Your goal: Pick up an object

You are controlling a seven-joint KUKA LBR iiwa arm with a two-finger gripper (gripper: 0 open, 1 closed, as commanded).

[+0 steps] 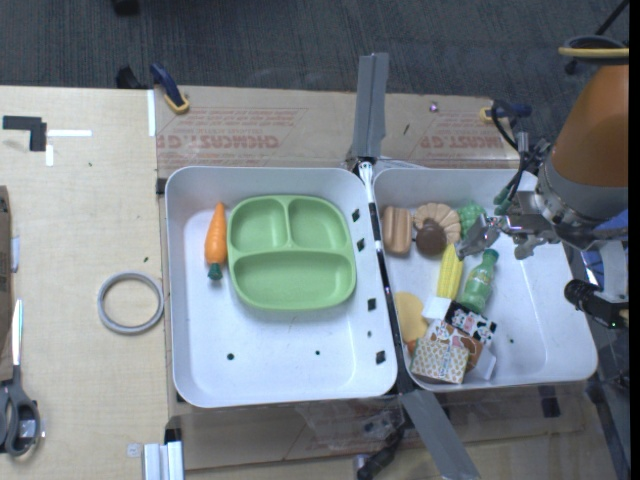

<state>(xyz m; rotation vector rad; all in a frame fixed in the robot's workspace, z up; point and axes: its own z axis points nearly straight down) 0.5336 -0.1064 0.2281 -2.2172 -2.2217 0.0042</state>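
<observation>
My gripper [484, 234] hangs over the right bin [560, 358], reaching in from the right. It sits just above the cap of a green bottle [478, 282] and beside a green leafy toy [470, 214]. Close by on the left lie a yellow corn piece [450, 272], a brown ridged toy [435, 227] and a tan bread piece [397, 231]. At the bin's front are a yellow round piece [407, 311], a black-and-white patterned packet [469, 321] and a patterned carton [444, 353].
The left bin [280, 368] holds a green divided plate [292, 252] and an orange carrot [215, 236]. On the bench to the left lie a grey ring [130, 302] and scissors [17, 408]. A metal divider [368, 108] runs between the bins.
</observation>
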